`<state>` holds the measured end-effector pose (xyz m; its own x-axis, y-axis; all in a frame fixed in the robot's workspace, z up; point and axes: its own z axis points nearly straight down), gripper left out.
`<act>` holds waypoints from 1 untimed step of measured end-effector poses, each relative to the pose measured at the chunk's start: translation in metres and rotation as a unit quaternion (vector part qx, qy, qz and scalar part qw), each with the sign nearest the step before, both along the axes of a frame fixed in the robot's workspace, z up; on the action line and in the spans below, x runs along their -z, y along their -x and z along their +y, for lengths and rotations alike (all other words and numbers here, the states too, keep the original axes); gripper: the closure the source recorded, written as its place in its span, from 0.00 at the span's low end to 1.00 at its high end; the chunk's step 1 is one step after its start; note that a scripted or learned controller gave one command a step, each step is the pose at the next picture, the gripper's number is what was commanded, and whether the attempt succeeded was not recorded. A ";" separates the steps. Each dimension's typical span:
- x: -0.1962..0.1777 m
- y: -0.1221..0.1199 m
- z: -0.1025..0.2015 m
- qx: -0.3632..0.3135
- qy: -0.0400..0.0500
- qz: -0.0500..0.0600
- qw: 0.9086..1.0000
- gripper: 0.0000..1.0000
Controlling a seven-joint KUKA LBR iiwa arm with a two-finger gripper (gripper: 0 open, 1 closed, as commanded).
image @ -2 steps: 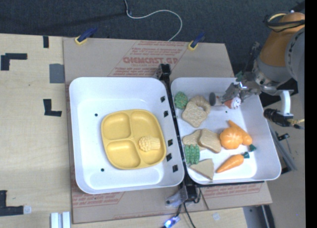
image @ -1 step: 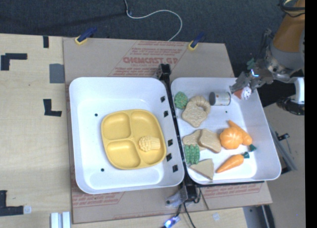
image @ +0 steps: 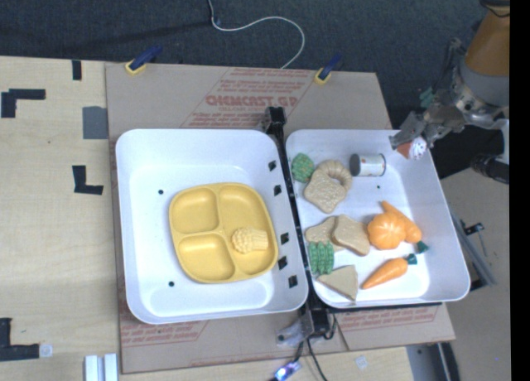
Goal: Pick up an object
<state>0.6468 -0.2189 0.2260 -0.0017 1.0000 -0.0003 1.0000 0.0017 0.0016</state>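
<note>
My gripper (image: 411, 141) hangs over the far right rim of the right bin (image: 443, 230), at the end of the grey arm that comes in from the upper right. A small red and white object (image: 411, 149) sits at its tips, and the gripper looks shut on it. In the bin lie a silver can (image: 368, 164), a tan bread ring (image: 328, 186), a toast slice (image: 349, 235), an orange squash (image: 392, 229), a carrot (image: 386, 272), a sandwich wedge (image: 340, 282) and two green pieces (image: 301, 167) (image: 320, 257).
The left bin (image: 141, 205) holds a yellow divided plate (image: 199, 222) with a corn cob (image: 251, 241) in its right compartment. Both bins rest on a cardboard sheet (image: 240, 98). A white cable (image: 257, 23) loops behind them.
</note>
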 end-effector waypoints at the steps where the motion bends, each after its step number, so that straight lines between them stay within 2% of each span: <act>1: 0.009 0.037 0.038 -0.001 -0.001 0.003 1.000 1.00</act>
